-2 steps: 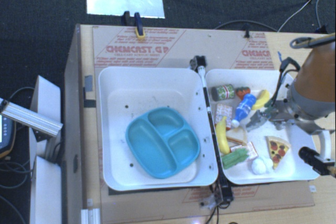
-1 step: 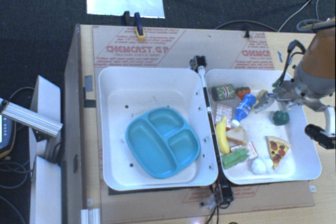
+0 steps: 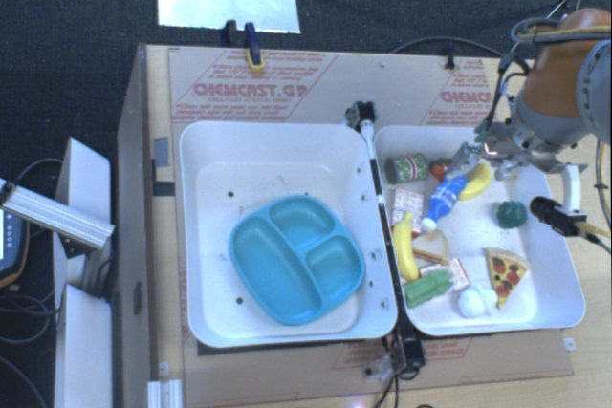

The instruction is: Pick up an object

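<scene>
White right bin [image 3: 564, 301] crowded: blue bottle [image 3: 445, 197], yellow banana [image 3: 475, 181], can [image 3: 407, 168] touching or nearly so at back. Pincer [image 3: 492, 148] above bottle and banana; opening not discernible, nothing seen held. Risk: two items nudged, neither gripped. Bin wall close behind; open floor near green ball [image 3: 512, 213].

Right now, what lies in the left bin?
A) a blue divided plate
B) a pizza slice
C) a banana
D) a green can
A: the blue divided plate lies alone in the left bin; the food items are in the right bin.
</scene>
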Tool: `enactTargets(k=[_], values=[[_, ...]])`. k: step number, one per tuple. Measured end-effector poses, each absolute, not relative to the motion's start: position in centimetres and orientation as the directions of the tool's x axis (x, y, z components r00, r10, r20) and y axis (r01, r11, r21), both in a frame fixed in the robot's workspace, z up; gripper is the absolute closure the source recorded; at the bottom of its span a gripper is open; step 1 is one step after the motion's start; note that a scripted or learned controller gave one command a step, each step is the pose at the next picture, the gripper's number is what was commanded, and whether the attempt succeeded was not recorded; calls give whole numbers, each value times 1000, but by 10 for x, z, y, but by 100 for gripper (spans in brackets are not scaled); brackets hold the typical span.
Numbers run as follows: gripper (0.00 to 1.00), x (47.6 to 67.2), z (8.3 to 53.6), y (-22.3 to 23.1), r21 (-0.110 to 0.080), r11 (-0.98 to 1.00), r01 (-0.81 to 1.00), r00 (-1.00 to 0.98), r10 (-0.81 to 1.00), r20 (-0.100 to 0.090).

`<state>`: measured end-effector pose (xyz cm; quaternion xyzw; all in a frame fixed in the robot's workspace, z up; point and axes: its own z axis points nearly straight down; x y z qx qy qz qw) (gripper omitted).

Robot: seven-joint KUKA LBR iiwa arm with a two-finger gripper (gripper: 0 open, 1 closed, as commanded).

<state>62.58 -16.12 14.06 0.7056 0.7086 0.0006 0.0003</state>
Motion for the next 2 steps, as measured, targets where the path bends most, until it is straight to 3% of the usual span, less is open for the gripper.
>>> enactTargets(k=[1,2], values=[[0,647,95,-146,3,2,1000,-2,1000,-1],[100,646,105,-147,-1,3,1000,-3,1000,-1]])
